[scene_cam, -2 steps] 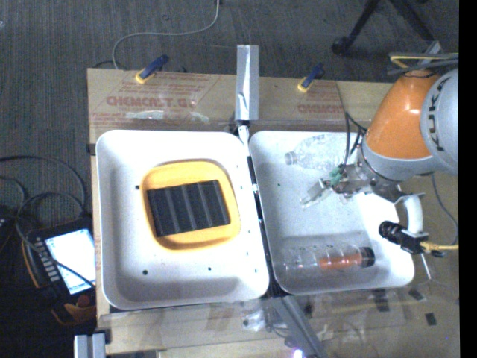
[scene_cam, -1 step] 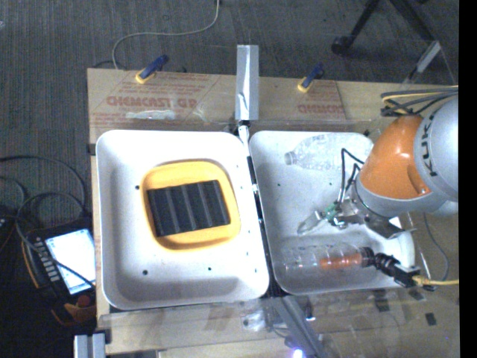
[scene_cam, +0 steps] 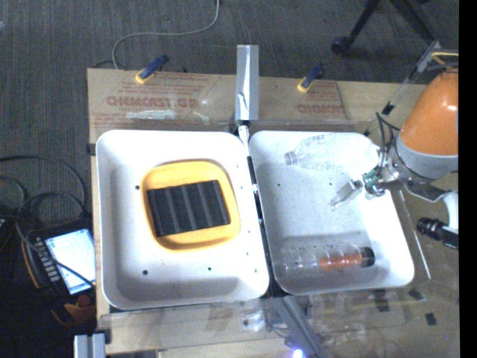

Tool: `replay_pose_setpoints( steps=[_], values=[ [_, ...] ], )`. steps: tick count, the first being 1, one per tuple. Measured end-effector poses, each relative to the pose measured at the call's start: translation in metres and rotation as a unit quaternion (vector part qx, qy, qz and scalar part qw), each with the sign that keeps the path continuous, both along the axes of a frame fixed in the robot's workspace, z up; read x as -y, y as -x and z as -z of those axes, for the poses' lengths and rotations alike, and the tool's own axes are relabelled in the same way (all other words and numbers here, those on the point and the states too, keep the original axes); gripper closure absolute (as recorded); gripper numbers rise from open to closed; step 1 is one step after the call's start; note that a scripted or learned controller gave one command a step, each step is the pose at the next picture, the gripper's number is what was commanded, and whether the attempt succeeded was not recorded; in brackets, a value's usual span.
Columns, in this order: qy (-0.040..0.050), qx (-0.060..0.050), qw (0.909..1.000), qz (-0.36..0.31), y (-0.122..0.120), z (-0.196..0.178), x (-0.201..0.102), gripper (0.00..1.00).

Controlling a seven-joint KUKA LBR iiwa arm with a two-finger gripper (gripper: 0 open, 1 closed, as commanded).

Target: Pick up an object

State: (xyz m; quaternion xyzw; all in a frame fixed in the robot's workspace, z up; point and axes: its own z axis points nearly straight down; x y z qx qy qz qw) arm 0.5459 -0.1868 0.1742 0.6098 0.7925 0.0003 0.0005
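Camera view, near to far. Right bin [scene_cam: 387, 271]: clear bottle with orange contents [scene_cam: 328, 259] lying on its side along the near wall. Left bin [scene_cam: 119, 274]: yellow tray with dark ribbed insert [scene_cam: 190, 203] lying flat at centre. Right bin, far end: clear crumpled plastic bottle [scene_cam: 317, 151] on its side. Gripper [scene_cam: 349, 192] over the right bin's right half, between the two bottles, apart from both; finger spread cannot be told, nothing visibly held.

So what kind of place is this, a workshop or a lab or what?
Most likely a robotics lab set up for grasping trials. A robot arm reaches over two white bins, the bench board is held by clamps, and cables and an office chair base sit on carpet.
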Motion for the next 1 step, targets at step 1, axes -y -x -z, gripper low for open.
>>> replay_pose_setpoints(
  steps=[1],
  values=[
    [-0.0012,-0.001,1.0,0.003,0.0488,0.0793,-0.083,0.0]
  ],
)
